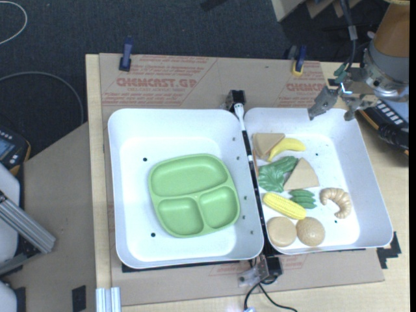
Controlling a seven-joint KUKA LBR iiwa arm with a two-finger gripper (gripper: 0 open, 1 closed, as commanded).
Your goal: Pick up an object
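My gripper (335, 106) hangs over the far right corner of the right bin (370, 174), open, with nothing between its fingers. Below it in that bin lie toy foods: a yellow banana (286, 147) on a tan bread slice (265, 142), a green leafy piece (275, 173), a tan wedge (305, 175), a corn cob (283, 205), a small green piece (303, 196), a croissant (336, 201) and two round buns (296, 231). The banana is the nearest item, down and to the left of the fingers.
The left bin (127, 174) holds a green three-compartment tray (192, 194). Blue (125, 54) and yellow (298, 60) clamps hold the cardboard at the back. Cables and a device sit at the right edge beside the arm (390, 44).
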